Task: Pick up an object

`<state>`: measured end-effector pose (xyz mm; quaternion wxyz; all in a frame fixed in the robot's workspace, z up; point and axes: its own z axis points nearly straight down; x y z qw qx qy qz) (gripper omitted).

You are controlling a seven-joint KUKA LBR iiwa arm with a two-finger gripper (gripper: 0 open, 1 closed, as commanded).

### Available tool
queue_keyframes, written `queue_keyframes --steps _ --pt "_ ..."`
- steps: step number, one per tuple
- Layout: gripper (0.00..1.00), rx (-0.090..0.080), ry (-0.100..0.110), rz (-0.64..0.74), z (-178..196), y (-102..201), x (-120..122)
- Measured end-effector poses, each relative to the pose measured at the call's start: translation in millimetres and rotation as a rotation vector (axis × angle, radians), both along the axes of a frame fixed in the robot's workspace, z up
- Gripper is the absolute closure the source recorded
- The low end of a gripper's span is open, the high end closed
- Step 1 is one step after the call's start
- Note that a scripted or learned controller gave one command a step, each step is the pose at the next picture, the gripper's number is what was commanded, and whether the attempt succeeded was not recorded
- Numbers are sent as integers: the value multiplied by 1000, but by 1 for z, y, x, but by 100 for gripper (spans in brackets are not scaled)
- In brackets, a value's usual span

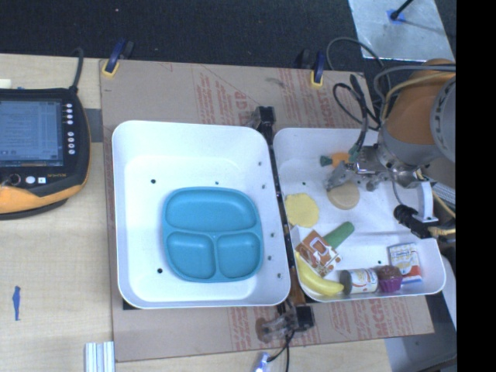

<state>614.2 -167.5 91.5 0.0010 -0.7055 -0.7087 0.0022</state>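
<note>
Tool (346,178) is what we are tracing first: it is hanging low in the upper part of the right bin (306,142), at the end of the grey arm (418,130) that is reaching in from the right. Whether it is gripping anything we cannot tell. Its metal tip is sitting just beside a tan round piece (345,198), and we cannot judge if the two are touching.

Just above and left of the tool we are seeing a small carrot-like toy (333,160) with a green end. Moving outward, a yellow disc (301,209) is lying near the bin's left wall, and a green cucumber-like piece (339,233) is lying tilted below it. Beside that piece a small brown and white packet (317,252) is resting against a banana (316,280). A small bottle (373,280) is lying on its side along the lower wall, with a little white carton (405,259) near the lower right corner.

In the left bin (132,208) a blue divided plate (211,233) is lying flat. On the surface (46,285) at far left a control tablet (39,149) is resting.
</note>
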Motion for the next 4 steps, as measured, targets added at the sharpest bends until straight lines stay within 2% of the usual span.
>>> queue_keyframes --steps 1,2,3,4 --pt "0 2 -1 -1 1 -6 42" --pt "0 0 -1 0 0 -12 -2" --pt "0 2 -3 -1 18 -1 42" --pt "0 0 0 0 15 -12 -2"
